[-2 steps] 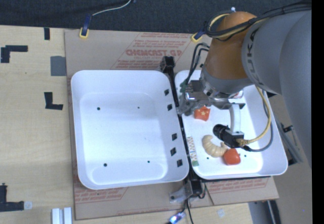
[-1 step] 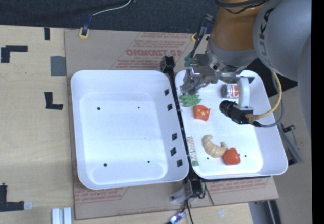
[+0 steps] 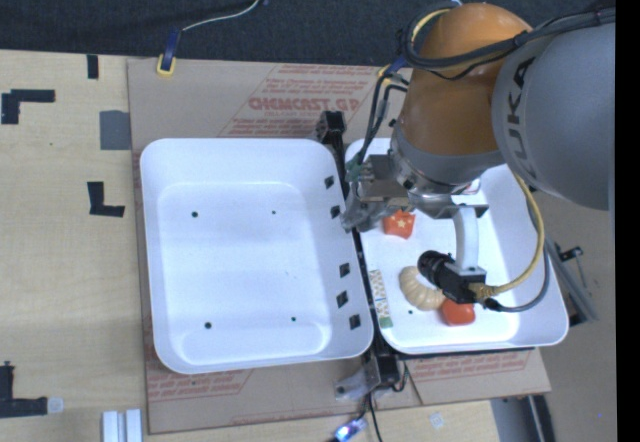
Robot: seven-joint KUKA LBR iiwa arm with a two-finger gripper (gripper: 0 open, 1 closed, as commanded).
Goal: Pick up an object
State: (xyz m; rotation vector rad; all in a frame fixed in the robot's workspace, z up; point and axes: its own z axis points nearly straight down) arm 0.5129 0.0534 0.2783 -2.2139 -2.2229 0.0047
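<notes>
We hang over the right shallow white plastic bin [image 3: 530, 330], where a small red-orange block [image 3: 400, 224] lies just beside our two-finger gripper [image 3: 375, 202]; whether the gripper has closed on anything we cannot tell. A curved cream-coloured piece [image 3: 418, 290] and a round red piece [image 3: 459, 313] lie nearer the front. We should centre squarely over one object before descending.

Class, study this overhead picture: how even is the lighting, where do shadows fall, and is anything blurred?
Camera view: lighting is soft and even, the left bin bright white without harsh glare; the arm throws a faint shadow into the right bin; the small items there look slightly soft, edges otherwise fairly sharp.
</notes>
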